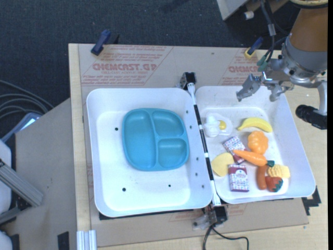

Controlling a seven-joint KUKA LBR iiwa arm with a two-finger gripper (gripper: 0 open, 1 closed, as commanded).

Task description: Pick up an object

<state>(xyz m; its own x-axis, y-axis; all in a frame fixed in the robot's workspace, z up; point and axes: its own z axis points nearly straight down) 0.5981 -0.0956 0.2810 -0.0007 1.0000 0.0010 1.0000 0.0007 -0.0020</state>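
Gripper (260, 90), seemingly empty, hovers above banana (255, 124) in right bin (296, 155).

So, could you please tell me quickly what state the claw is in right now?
Claw: open, holding nothing, above the far end of the right bin.
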